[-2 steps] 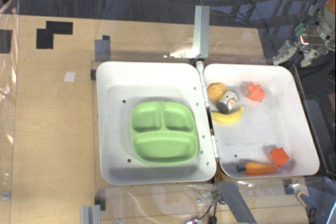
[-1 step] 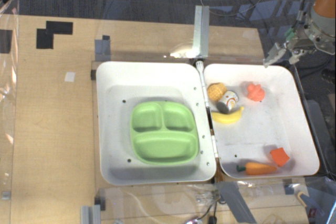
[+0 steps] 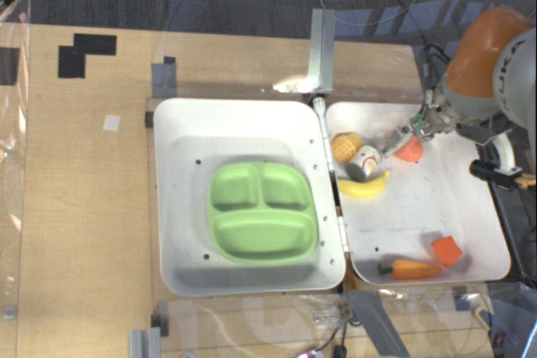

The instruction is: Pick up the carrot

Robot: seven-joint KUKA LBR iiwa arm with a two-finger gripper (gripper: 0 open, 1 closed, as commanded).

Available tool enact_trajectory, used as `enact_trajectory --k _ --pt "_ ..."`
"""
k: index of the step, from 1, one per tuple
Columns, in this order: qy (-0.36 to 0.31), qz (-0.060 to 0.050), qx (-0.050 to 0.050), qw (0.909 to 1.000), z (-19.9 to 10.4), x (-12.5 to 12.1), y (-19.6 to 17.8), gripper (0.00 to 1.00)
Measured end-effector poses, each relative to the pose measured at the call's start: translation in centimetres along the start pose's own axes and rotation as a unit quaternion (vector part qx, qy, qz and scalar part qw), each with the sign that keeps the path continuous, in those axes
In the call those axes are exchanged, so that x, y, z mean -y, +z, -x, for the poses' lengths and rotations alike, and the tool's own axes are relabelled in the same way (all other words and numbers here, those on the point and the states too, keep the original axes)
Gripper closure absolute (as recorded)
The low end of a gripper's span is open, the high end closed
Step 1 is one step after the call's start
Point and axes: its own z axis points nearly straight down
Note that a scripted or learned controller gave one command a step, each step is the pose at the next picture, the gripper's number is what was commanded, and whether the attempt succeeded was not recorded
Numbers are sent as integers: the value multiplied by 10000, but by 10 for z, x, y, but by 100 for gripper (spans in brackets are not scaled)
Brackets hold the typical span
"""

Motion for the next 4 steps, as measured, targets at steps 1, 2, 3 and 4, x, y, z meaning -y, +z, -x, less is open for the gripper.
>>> enact_trajectory --k 1,2,3,4 --pt "-3 49 21 10000 0 -4 -14 100" --pt "-1301 43 58 9915 18 54 -2 100" --pt "-1307 9 17 9914 15 55 4 0" --pt "-2437 11 17 9698 22 35 4 0"
